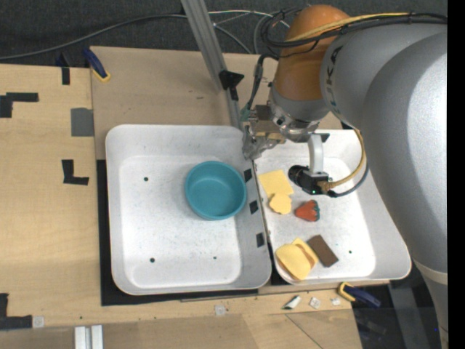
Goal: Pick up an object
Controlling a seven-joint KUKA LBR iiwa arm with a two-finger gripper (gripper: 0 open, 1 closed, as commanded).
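**Small food pieces lie beside the gripper in the right bin**

Plywood bench and dark backdrop frame two shallow white bins. A round teal plastic bowl (215, 189) sits in the left white bin (131, 267). In the right white bin (378, 257) lie a flat pale-yellow slab (275, 182), a small yellow wedge (280, 205), a red strawberry-like piece (307, 210), a brown block (322, 251) and a yellow bun-shaped piece (295, 259).

The gripper (254, 145) is seen at the bins' shared rim, just beside the slab; how its jaws stand cannot be told.

All pieces are judged light, stiff and smooth. The strawberry piece could roll; the brown block's long flat sides are judged the surest hold.
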